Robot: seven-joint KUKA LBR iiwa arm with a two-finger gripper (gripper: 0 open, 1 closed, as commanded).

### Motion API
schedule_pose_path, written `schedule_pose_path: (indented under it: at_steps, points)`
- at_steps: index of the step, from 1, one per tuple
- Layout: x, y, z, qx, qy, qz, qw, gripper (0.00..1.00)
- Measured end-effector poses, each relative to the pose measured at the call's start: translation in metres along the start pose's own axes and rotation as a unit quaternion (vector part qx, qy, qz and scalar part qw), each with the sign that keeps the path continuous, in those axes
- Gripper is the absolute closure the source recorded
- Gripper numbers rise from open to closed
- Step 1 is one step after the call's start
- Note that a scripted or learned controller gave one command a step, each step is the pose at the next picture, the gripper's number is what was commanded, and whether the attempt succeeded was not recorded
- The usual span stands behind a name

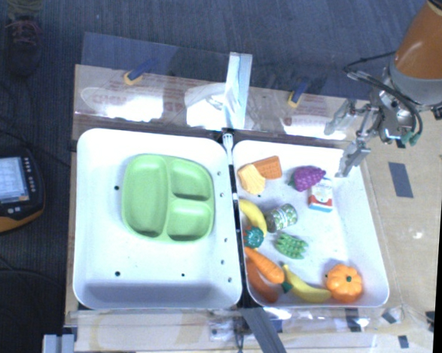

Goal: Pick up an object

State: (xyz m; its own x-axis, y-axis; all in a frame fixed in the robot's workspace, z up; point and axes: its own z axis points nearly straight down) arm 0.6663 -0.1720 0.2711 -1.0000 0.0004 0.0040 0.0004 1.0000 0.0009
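Gripper (350, 164), state not discernible, empty and poised at the right bin's (374, 250) far rim, is best lowered squarely over 1 isolated item such as the small red-and-white carton (321, 196) just beside it, whose long axis runs near-to-far.

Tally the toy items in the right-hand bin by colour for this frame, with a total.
Yellow: 3, a cheese wedge and two bananas
Orange: 3, a ridged cracker block, a carrot, a pumpkin
Purple: 1, a grape bunch
Green: 2, a knobbly vegetable, a small can
Teal: 1, a small ball
Red and white: 1, a small carton
Total: 11
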Motion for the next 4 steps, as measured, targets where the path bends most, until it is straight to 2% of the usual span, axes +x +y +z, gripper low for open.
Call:
schedule_pose_path:
  at_steps: [1,2,3,4]
  points:
    - [0.004,-0.005,0.136,-0.002,0.004,0.052,0.9986,0.00]
    - [0.028,0.047,0.174,0.001,-0.001,0.081,0.9967,0.00]
    - [0.048,-0.025,0.113,0.001,-0.002,0.135,0.9908,0.00]
    - [0.031,-0.016,0.183,0.000,-0.005,0.184,0.9829,0.00]
